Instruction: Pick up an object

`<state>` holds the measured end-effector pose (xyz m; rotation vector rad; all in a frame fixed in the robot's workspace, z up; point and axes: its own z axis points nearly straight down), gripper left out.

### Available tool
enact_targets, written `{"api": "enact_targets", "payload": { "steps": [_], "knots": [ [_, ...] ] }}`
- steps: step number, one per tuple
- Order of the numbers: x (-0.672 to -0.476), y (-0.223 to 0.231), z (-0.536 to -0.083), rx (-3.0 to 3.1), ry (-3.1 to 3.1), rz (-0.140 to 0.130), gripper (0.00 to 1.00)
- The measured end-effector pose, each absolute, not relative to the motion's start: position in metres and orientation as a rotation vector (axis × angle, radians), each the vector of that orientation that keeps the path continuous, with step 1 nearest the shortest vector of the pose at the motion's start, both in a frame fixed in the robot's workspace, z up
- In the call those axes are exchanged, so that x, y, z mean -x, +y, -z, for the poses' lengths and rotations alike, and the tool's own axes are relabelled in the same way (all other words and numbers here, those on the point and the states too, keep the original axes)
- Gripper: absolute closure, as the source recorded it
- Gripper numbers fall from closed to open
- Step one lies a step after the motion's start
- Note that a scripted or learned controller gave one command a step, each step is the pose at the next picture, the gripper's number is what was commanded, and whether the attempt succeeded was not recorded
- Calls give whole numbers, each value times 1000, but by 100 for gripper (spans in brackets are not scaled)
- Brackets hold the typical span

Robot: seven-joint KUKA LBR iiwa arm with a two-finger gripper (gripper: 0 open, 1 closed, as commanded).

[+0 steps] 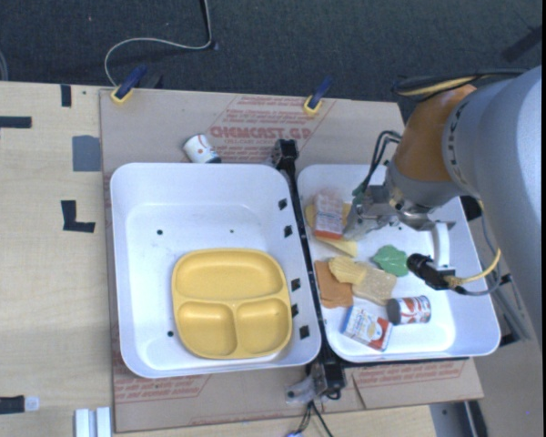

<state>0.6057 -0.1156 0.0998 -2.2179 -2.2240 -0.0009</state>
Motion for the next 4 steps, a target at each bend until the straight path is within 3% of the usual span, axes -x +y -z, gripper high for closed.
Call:
{"api": "enact_targets", "payload": {
  "steps": [1, 2, 3, 4],
  "knots": [
    [-604, -125, -101, 2236, -2225, -16, 0],
    [-603, -104, -89, 2238, -2224, 3, 0],
    [-669, -96, -85, 2214, -2228, -9, 0],
    [-669, -96, -96, 2222, -2228, -2, 100]
  ]
}}
